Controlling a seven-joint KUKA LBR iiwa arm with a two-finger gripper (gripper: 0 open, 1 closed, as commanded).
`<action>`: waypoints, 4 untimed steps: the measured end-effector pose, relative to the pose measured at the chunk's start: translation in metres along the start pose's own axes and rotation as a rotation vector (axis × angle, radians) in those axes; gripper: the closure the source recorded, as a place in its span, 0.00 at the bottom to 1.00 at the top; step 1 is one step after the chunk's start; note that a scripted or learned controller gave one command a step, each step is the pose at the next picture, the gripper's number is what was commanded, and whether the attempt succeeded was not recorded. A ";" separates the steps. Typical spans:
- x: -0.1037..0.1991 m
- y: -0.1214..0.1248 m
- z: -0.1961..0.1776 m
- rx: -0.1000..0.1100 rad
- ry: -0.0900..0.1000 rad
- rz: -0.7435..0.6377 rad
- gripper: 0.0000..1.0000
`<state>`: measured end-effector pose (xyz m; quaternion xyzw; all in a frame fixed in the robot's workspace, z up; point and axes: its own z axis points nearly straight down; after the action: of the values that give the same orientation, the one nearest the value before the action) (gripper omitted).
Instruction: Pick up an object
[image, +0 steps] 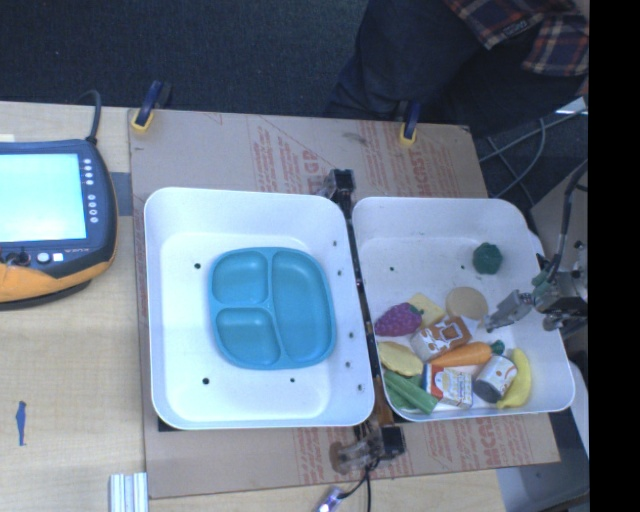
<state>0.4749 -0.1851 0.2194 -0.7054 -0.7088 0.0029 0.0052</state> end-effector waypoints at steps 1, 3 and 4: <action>-0.030 0.157 -0.008 0.011 0.000 0.012 0.00; -0.023 0.179 0.134 0.007 0.004 -0.005 0.00; -0.025 0.166 0.135 0.041 0.015 0.005 0.00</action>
<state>0.6398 -0.2087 0.0821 -0.7069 -0.7067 0.0122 0.0248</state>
